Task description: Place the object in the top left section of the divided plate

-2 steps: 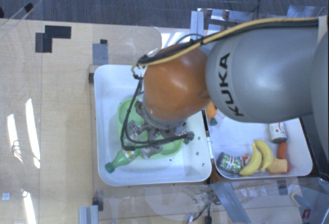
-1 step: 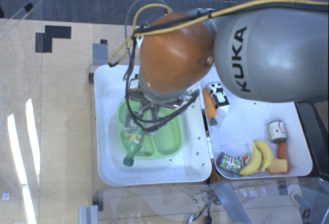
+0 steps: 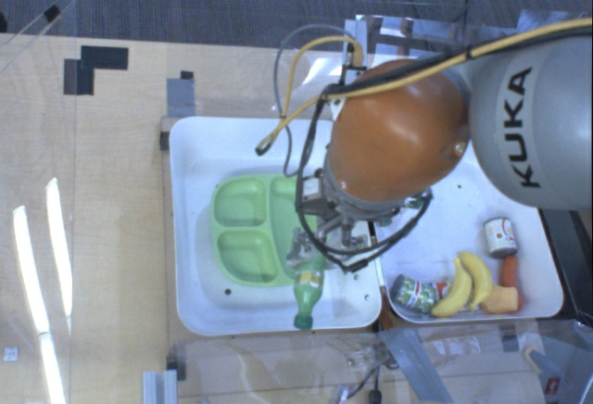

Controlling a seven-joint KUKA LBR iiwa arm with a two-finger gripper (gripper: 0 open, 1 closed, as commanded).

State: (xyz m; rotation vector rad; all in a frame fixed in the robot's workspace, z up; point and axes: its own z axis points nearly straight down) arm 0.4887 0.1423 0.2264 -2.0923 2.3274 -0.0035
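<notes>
We see a green bottle lying in the left bin, its cap end pointing toward the near wall and its upper end under the gripper. It rests at the near right corner of the green plate, partly over that plate's edge and partly on the white floor of the bin. The top left section of the plate, at the far left as we look down, has nothing in it that we can make out, and the bottle is well apart from it.

The gripper hangs directly over the bottle's upper end. Metal parts and black cables crowd around it, and the arm's orange band hides much of the wrist, so we cannot tell how the tool stands, nor whether it touches the bottle.

Further out, the right bin holds a small group along its near side: a can lying on its side, a banana just beside it, an orange piece touching the banana, a carrot behind that, and a small white jar farther back. Both bins sit on a pale wooden bench.
</notes>
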